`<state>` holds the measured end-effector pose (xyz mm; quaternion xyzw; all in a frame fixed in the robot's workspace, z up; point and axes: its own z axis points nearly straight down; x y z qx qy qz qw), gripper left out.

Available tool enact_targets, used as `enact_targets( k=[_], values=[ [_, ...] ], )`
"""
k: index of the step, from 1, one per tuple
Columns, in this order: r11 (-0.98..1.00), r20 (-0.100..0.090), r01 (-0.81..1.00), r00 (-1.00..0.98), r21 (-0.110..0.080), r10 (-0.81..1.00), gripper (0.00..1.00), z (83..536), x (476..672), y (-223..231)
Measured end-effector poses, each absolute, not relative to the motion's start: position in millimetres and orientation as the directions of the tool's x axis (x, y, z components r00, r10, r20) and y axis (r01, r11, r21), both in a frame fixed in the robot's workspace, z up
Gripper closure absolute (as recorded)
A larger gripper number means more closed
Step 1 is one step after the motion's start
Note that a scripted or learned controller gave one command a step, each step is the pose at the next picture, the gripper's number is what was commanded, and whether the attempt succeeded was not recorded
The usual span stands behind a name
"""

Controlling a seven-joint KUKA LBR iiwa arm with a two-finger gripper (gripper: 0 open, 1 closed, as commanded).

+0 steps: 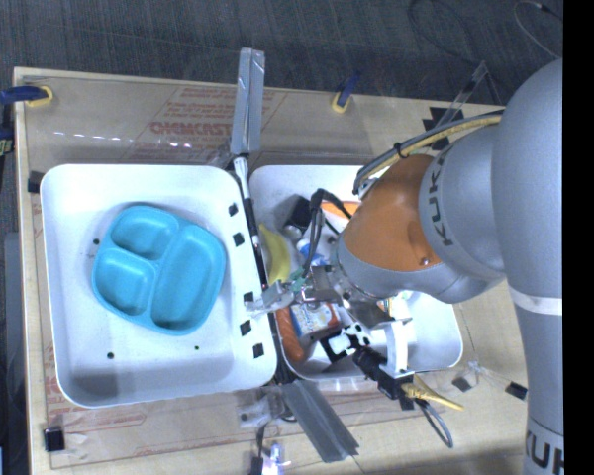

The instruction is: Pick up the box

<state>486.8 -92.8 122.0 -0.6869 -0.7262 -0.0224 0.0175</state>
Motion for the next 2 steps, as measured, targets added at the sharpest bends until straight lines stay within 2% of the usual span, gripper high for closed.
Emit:
enact_targets(
  k=[1, 2],
  values=[
    [-0.051, 0.073, 0.999, 0.051, -0.008, 0.996, 0.0, 119.5, 485.6, -95.4],
    [-0.064, 0.068, 0.998, 0.064, -0.009, 0.996, 0.0, 120.0, 485.0, -93.8]
  ],
)
